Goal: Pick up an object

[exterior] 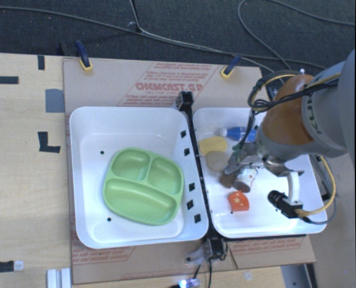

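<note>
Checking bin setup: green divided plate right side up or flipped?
Right side up. The green divided plate shows three recessed compartments facing the camera, lying in the left bin.

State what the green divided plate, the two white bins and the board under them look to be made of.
Green plate: likely moulded plastic, satin finish; uniform pale green with soft rounded compartment ridges and a faint sheen.
White bins: probably thin formed plastic, smooth and slightly glossy, with rounded corners and rolled rims.
Board: looks like cardboard; matt brown with red printed lettering.
</note>
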Tool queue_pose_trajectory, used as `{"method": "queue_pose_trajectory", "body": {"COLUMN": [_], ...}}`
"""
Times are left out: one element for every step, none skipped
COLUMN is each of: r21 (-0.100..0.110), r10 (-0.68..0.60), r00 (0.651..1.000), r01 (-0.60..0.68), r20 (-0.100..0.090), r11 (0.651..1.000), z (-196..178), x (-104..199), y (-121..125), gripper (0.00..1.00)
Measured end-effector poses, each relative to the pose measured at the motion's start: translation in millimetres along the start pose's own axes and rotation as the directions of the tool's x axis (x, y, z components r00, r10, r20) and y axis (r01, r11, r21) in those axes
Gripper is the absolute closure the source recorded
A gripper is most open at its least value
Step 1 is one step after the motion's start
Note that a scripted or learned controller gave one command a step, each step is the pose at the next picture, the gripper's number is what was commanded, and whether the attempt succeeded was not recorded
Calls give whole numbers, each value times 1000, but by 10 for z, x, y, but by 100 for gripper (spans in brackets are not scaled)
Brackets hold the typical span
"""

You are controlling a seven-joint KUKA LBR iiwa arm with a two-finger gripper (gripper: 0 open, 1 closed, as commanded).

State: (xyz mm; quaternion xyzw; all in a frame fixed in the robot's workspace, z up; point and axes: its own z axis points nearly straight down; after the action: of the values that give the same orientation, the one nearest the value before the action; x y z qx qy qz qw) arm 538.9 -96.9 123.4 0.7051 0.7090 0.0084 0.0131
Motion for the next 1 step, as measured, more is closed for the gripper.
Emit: {"method": "queue_pose_trajectory", "body": {"r21": [28], "r10": [5], "r00": [1000], "r01": [-5], "r20": [-6], "r11": [1000], "z": [-453], "x": [-68], "y": [65], "gripper": [100]}}
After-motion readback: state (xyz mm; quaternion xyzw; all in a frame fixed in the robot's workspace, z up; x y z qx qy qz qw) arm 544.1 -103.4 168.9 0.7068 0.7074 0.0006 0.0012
